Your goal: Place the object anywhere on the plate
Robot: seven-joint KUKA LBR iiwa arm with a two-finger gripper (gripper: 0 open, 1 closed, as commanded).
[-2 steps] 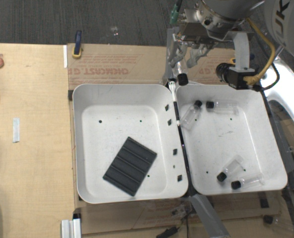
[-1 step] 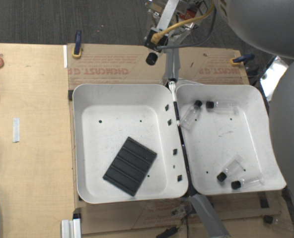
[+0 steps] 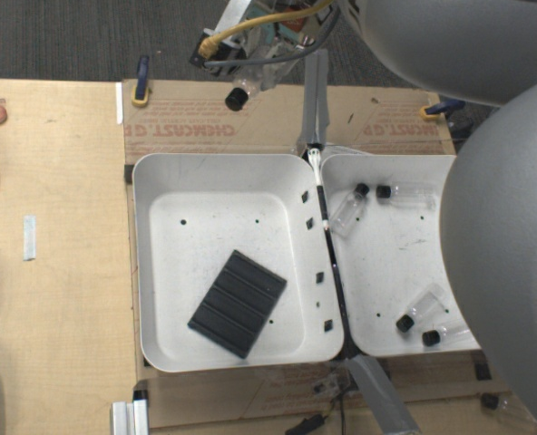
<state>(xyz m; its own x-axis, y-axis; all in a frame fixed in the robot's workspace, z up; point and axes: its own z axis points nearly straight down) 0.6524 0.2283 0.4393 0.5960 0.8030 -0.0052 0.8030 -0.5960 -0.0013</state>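
Camera view shows the gripper [image 3: 247,78] high beyond the left bin [image 3: 144,243], with a black-capped vial [image 3: 237,99] at its tip. How open it is, I cannot tell. The black ribbed plate [image 3: 239,303] lies well apart, so a weak hold could drop the vial short.

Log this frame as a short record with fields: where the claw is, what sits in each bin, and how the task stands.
claw position: claw raised above the bench, beyond the far edge of the left bin
claw load: a small clear bottle with a black cap hangs at its tip; whether it is gripped is unclear
left bin: one ribbed black plate, flat, turned at an angle, toward the near side
right bin: four small clear bottles with black caps, two at the far side, two at the near side
task status: nothing lies on the plate yet
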